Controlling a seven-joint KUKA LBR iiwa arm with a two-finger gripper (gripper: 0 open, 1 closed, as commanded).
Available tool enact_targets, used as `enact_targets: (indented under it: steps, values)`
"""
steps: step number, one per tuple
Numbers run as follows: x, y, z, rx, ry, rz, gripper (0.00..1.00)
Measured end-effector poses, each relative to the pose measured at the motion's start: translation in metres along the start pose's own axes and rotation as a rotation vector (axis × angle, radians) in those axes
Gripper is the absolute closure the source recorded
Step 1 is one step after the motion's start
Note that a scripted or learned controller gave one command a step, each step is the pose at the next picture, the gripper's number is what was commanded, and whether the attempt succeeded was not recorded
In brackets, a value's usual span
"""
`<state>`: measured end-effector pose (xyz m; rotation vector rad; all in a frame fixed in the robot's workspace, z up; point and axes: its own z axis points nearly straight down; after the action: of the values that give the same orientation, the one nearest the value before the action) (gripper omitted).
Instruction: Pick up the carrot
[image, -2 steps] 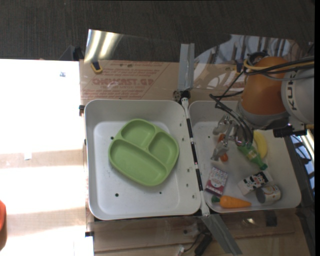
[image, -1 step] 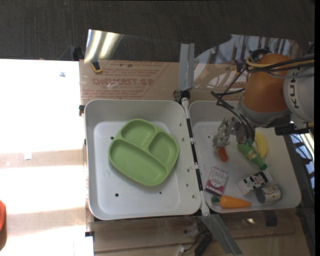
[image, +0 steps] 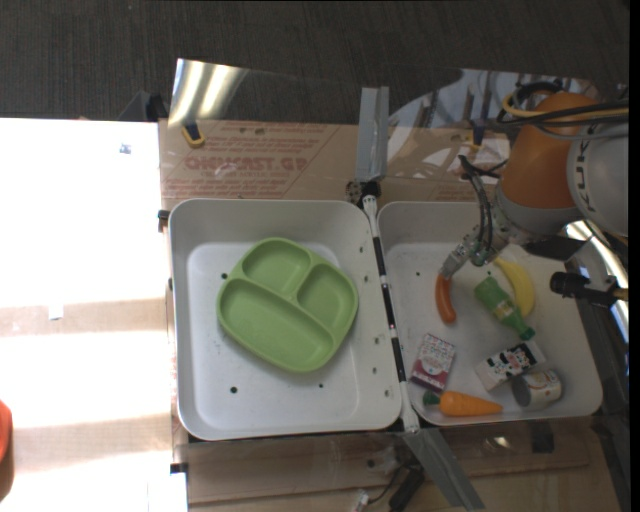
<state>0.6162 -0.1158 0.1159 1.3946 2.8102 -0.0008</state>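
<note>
Two shallow white bins sit side by side; the left bin (image: 190, 330) has a light-green three-compartment plastic plate (image: 288, 302) lying flat, roughly centred. The right bin (image: 585, 395) holds the rest: an orange tapered carrot (image: 468, 404) lies at the near edge, bottom-left corner area, pointed end toward the right, just below a small pink-and-white carton (image: 433, 361). A red-orange sausage-like piece (image: 445, 299) lies upright-ish in the bin's left-centre, w/ a green plastic bottle (image: 502, 307) & a yellow banana (image: 517, 284) just right of it. A black-and-white patterned box (image: 510, 363) & a pale cylindrical cup (image: 541, 388) sit near the bin's right front. The grey arm w/ orange band comes in from the upper right; its gripper (image: 470, 257) hangs over the bin's far part, just above the sausage-like piece, well apart from the carrot. Fingers (image: 454, 265) too small & blurred: can't tell whether spread or pressed together, nothing seen between them.
</note>
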Motion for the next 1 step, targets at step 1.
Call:
enact_targets:
  steps: [1]
  values:
    - [0.0001, 0.0001, 0.0, 0.0, 0.0, 0.0, 0.0]
